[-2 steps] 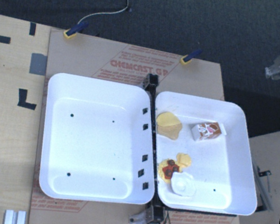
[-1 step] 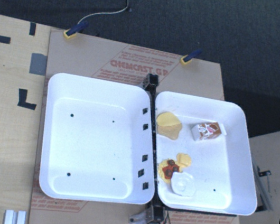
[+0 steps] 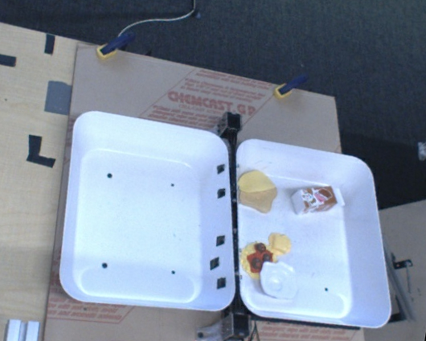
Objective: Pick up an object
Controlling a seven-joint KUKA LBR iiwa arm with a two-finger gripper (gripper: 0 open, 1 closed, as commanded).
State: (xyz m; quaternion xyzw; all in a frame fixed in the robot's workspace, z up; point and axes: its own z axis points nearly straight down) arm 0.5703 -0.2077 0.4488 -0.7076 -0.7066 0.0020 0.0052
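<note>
Yellow lump (image 3: 257,190) lies in right bin (image 3: 342,246), centre-right of frame, close to middle wall. Looks light, somewhat soft, not fragile. Best hold: across its width, from above.

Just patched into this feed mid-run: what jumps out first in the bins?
The right bin draws the eye: it holds a loose cluster of small things. A yellow lump sits near the divider, a small white-and-red packet lies beside it, and a yellow-and-red piece touches a white round piece lower down. The left bin sits alongside.
</note>
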